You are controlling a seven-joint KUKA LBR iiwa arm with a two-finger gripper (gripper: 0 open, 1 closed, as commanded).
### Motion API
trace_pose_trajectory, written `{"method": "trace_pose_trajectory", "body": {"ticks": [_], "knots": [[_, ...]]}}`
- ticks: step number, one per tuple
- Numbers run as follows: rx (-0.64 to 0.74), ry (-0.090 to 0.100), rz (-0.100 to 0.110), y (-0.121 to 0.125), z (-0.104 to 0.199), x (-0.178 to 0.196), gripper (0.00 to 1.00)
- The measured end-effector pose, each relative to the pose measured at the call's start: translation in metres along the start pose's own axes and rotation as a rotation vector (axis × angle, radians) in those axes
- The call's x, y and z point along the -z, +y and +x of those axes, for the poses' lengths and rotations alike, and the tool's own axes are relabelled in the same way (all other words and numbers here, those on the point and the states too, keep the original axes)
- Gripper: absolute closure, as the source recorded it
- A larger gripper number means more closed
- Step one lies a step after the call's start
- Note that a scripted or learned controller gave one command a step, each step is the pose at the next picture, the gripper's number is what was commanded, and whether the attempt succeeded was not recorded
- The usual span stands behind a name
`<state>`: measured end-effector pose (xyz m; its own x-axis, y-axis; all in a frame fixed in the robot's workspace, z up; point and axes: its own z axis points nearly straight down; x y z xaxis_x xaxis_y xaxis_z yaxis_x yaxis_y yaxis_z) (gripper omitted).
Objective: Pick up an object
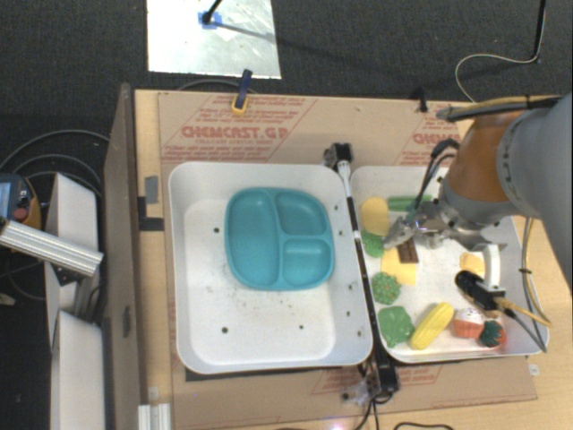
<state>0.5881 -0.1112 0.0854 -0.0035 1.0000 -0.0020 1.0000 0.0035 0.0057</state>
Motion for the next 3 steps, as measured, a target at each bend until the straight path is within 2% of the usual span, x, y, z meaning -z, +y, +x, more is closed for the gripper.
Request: {"method": "trace_pose_trajectory", "body": {"ticks": [1, 2, 3], "knots": [[0.005, 0.002, -0.001, 0.035, 0.03, 0.031, 0.0], [0.001, 0.003, 0.008, 0.082, -0.002, -0.001, 0.0], [-0.005, 0.003, 0.01, 0.003, -0.009, -0.002, 0.0]]}}
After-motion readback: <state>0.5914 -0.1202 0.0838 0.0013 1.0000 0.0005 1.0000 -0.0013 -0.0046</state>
